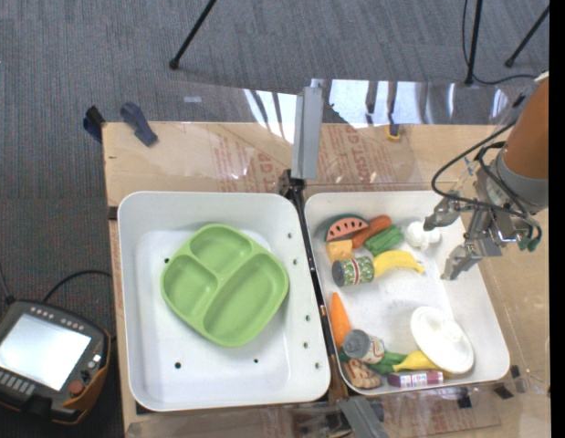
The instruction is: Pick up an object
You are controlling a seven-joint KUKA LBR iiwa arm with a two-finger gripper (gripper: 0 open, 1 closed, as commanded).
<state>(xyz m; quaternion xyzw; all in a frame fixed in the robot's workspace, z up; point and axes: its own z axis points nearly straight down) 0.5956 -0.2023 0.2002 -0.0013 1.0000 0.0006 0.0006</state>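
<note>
Grey fingers of your gripper [451,242] stand spread apart with nothing between them, at the right of the frame above the right bin [490,310]. Just to their left you see a yellow banana [398,262] beside a small can [353,270]. A green divided plate [224,283] lies in the left bin [141,245].

The open pincer [453,243] hangs over the right bin's far right side. Just to its left lie a small white round piece [417,234] and a yellow plastic banana [398,262]. Further left sit a tin can with a green label [353,270], on its side, a green pepper [384,239] and a watermelon slice [344,227]. Nearer the camera, below the pincer, rests a white round plate [441,339].
</note>
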